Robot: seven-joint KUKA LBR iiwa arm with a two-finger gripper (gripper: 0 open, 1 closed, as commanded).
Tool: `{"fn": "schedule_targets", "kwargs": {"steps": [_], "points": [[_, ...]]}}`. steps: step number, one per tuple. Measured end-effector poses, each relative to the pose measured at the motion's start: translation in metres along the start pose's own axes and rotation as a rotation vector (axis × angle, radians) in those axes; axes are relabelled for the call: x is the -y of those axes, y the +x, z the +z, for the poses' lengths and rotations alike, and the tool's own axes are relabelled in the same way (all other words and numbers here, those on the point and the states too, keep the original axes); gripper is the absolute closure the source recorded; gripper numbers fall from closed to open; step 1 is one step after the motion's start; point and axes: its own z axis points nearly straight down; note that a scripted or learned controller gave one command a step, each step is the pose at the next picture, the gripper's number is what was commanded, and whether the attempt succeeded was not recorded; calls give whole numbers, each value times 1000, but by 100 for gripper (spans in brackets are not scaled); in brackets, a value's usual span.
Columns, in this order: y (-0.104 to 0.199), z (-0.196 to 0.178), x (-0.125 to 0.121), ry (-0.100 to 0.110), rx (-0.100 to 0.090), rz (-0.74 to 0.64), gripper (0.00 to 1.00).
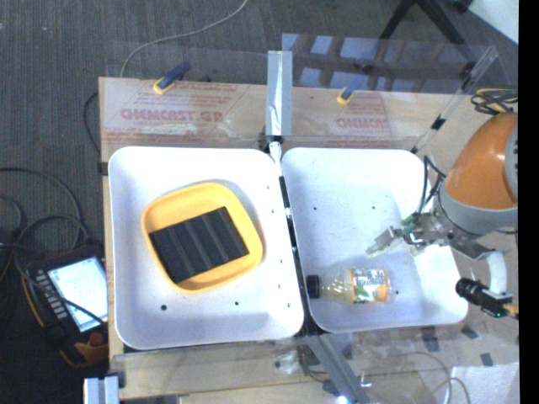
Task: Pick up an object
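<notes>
Orange-banded arm reaches in from the right, and I see its end effector (389, 240) over the right bin (337, 183), though I cannot tell its opening. A small juice bottle (352, 285) lies on its side near that bin's near edge, apart from it. The left bin (135, 171) holds a yellow dish (202, 236) with a black ridged block (203, 243).

My counter (194, 112) is a light brown board with faded red writing, sitting on a dark grey carpet floor (50, 66). A thin pale cable (181, 36) curls across the carpet. Black chair legs (421, 2) with little wheels poke in at the top. A small tablet (72, 286) (its screen is glowing) lies on the floor beside black cords (29, 225).
</notes>
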Motion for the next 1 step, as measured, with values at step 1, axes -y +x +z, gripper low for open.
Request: {"fn": "schedule_targets", "kwargs": {"steps": [1], "points": [[31,51,17,-15,6,-94,0]]}}
